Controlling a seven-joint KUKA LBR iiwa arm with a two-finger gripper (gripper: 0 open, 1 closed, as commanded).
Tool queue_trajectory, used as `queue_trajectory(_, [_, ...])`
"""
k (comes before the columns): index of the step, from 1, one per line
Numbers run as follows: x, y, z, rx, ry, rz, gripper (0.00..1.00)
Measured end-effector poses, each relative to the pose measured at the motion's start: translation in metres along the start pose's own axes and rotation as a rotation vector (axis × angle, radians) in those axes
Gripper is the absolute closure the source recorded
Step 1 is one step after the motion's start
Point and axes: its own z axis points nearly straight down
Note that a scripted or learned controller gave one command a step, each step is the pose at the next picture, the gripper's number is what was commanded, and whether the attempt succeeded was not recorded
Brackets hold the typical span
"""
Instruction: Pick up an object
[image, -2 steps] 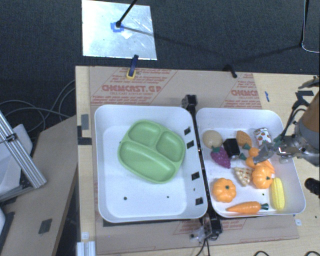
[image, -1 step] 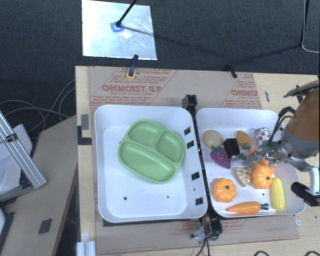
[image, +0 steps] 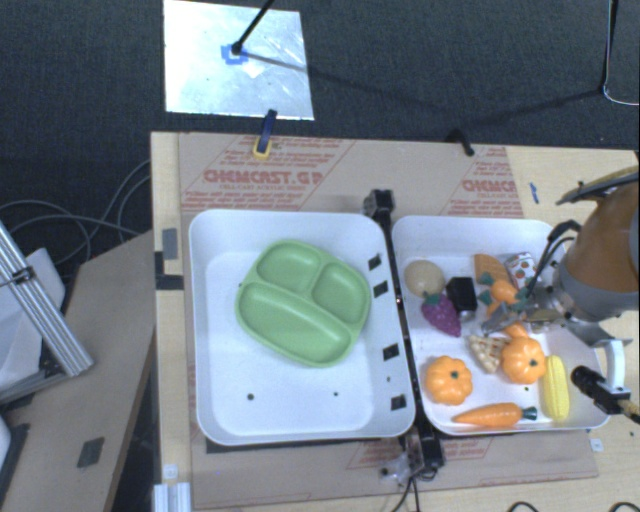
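Observation:
My gripper (image: 503, 320) reaches in from the right and hangs low over the middle of the right bin (image: 412, 240). It sits among a small orange piece (image: 502, 292), a beige ridged piece (image: 487, 349) and an orange pumpkin (image: 523, 360). The arm's orange band (image: 605, 250) is at the right edge. Also in this bin are a second pumpkin (image: 448, 378), a carrot (image: 490, 414), a yellow corn cob (image: 556, 390), purple grapes (image: 441, 314), a black block (image: 461, 293) and a beige round piece (image: 424, 276).
The left bin (image: 215, 400) holds a green divided plate (image: 303, 300). A black divider with clips (image: 392, 320) runs between the bins. An orange wedge (image: 487, 268) and a patterned packet (image: 520, 268) lie at the back of the right bin.

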Motion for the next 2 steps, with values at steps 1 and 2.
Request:
queue_trajectory(1, [0.006, -0.006, -0.003, 0.025, 0.018, -0.001, 1.0])
queue_trajectory(2, [0.003, -0.001, -0.066, 0.026, 0.019, -0.004, 1.0])
